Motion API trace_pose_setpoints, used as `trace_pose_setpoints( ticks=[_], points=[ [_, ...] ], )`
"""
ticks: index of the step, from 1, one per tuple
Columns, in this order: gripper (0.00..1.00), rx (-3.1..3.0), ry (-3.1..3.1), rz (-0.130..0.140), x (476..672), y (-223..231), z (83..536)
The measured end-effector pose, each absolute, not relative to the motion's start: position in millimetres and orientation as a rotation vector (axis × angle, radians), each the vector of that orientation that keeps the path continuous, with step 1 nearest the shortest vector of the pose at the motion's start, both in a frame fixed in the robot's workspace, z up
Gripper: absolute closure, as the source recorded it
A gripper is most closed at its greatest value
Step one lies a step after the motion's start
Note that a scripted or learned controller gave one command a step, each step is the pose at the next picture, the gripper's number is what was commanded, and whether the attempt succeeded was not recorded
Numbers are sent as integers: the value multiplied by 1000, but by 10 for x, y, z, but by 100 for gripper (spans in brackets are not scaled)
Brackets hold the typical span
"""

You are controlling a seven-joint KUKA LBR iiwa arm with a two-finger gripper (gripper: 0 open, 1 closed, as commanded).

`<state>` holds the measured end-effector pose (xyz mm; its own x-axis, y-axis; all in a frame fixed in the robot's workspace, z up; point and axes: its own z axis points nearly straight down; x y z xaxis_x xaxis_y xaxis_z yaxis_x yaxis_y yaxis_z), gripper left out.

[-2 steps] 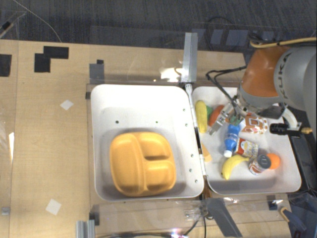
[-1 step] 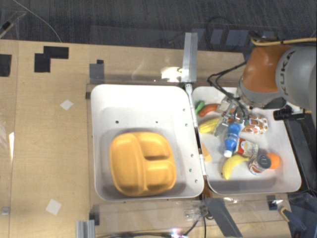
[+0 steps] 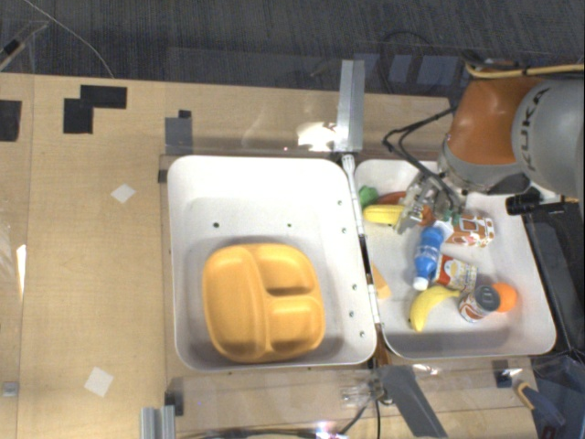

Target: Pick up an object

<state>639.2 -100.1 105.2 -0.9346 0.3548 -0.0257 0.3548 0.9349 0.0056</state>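
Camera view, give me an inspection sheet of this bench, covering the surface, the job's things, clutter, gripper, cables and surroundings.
Surface: light wooden bench bearing a shallow white left bin and a shallow white right bin.
Job's things: in the right bin, a blue and white bottle, a yellow banana, a second yellow banana, a red and white packet, and an orange-capped container.
Clutter: yellow plastic divided tray in the left bin.
Gripper: two-finger gripper low over the right bin's far part; holding anything, cannot tell.
Cables: black cable looping beside the arm.
Surroundings: dark carpet beyond the bench; black tape marks on the wood.
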Motion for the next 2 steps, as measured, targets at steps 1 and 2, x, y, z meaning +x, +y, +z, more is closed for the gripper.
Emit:
trace_pose_setpoints(
  ticks=[1,2],
  points=[
    [100,517,3080,4,6124,-676,1914],
    [100,644,3060,8,6638,-189,2363]
  ],
)
